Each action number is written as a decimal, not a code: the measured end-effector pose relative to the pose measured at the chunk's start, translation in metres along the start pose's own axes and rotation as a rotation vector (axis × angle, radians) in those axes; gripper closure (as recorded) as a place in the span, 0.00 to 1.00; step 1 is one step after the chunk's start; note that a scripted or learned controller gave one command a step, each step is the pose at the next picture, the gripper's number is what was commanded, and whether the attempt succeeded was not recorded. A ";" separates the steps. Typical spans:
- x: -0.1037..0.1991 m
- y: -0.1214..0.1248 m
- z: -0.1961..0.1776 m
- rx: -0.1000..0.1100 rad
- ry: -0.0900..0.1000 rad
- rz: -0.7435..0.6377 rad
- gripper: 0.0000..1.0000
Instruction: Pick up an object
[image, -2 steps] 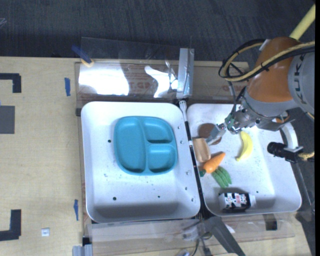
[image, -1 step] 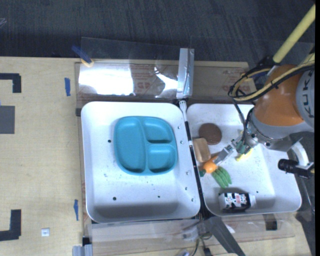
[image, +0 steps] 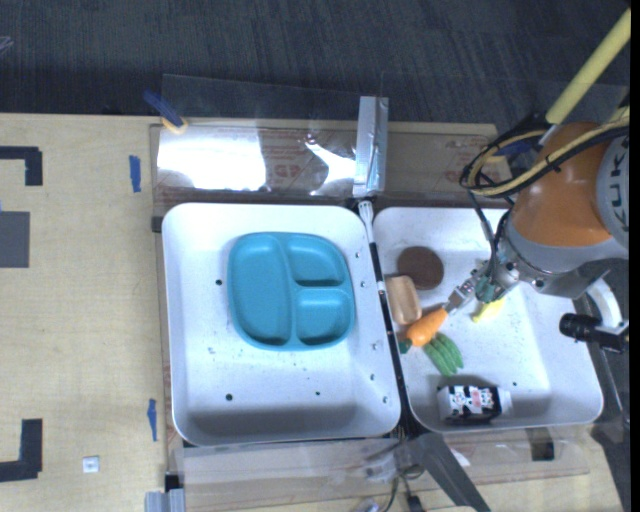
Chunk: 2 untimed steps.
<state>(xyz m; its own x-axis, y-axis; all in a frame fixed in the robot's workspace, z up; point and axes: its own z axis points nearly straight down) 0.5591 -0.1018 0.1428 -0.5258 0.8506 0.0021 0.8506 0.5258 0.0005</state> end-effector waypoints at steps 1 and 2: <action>0.000 0.000 0.001 0.001 0.001 0.000 0.00; -0.010 -0.005 -0.066 -0.004 -0.006 -0.025 0.00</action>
